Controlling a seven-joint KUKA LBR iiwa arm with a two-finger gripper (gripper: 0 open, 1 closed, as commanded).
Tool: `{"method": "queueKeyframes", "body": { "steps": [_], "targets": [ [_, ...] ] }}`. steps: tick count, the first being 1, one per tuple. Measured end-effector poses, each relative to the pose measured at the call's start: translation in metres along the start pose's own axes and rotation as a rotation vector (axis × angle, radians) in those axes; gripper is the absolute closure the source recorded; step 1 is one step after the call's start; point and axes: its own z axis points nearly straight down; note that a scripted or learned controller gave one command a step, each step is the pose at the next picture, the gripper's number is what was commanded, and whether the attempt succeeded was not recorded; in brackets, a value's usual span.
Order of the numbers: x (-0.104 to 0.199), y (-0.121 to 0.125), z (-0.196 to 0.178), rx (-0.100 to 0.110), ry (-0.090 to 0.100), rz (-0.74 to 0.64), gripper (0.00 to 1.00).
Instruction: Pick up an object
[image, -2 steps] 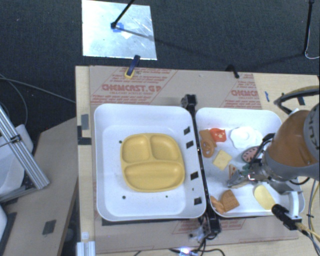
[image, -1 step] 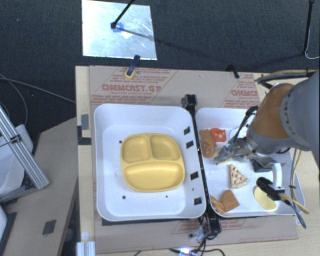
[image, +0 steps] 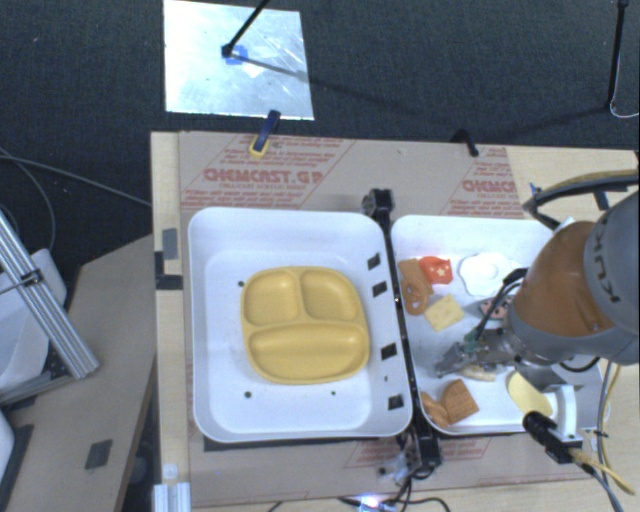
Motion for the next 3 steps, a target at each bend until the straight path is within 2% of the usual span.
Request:
{"method": "queueKeyframes", "body": {
  "steps": [1, 2, 3],
  "targets": [
    [0.0, 0.005, -0.011, -0.009, -0.002, -0.003, 1.0],
    [0.089, 0.034, -0.106, -0.017, -0.001, -0.013, 1.0],
    [0.103, 0.033, -0.126, -0.01, -0.002, -0.007, 1.0]
  ]
}}
